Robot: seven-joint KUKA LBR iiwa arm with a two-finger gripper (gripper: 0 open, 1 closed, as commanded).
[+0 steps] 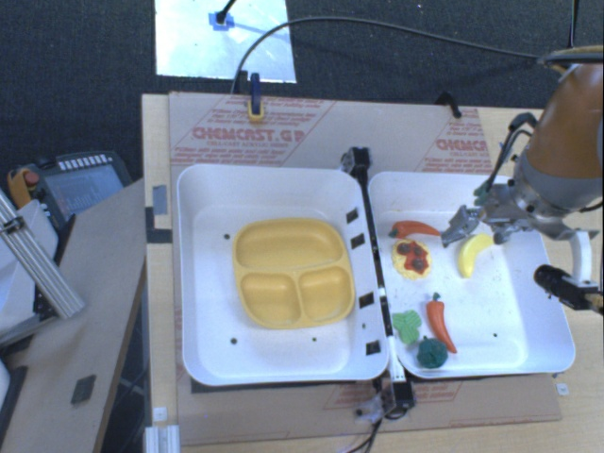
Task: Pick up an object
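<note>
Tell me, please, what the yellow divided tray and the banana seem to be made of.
Yellow divided tray: probably moulded plastic, matte; it has one even colour and rounded compartment walls, pressed in one piece.
Banana: likely a plastic or rubber toy; its yellow is flat and uniform, with no markings. The view is too coarse to be sure.

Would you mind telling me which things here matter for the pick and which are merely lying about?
For the pick:
- gripper
- banana
- chili pepper
- pizza slice
- carrot
- two broccoli pieces

Lying about:
- yellow divided tray in the left bin
- teach pendant
</note>
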